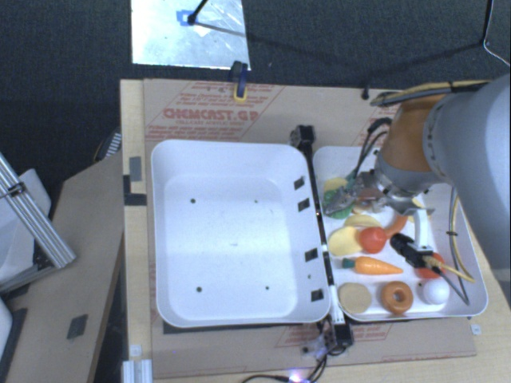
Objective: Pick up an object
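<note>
The right bin (pixel 477 294) holds several toy foods. At its upper left lie a yellow piece (pixel 335 185) and a green leafy piece (pixel 336 207). Below them are a yellow fruit (pixel 349 240), a red tomato (pixel 372 238), an orange carrot (pixel 378 266), a tan cookie (pixel 355 297), a brown donut (pixel 396 296) and a white egg (pixel 435 292). My gripper (pixel 357 191) reaches in from the right and hangs low over the bin's upper left, right beside the green and yellow pieces. The wrist hides what lies under it.
The left bin (pixel 160 238) sits next to the right one, a row of black clips (pixel 307 206) along their shared edge. Both stand on a cardboard sheet (pixel 207 110). A shiny plate (pixel 189 22) lies beyond the bench.
</note>
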Robot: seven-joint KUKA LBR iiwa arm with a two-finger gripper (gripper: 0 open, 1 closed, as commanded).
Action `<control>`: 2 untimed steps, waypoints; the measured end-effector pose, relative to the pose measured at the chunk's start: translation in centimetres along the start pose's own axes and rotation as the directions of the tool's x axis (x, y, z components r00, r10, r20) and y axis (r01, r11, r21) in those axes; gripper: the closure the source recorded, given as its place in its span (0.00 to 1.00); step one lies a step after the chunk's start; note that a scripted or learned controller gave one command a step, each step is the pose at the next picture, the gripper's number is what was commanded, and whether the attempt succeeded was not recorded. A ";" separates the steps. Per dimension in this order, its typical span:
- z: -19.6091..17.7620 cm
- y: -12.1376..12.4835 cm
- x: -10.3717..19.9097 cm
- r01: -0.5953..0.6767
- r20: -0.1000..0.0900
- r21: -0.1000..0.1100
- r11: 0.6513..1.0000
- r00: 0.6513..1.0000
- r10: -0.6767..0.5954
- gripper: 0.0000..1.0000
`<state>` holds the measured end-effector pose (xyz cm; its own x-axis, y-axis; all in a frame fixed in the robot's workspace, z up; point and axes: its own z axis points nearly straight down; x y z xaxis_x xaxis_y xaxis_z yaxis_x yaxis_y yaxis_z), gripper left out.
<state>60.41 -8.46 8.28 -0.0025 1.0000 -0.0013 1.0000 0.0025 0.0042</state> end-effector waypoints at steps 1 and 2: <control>-0.1 -6.7 -3.0 -0.006 -0.001 0.009 1.000 1.000 0.006 0.00; -0.2 -11.7 0.1 -0.002 -0.003 0.007 1.000 1.000 0.002 0.00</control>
<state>48.69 -8.38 8.39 -0.0009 1.0000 0.0021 1.0000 0.0009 -0.0031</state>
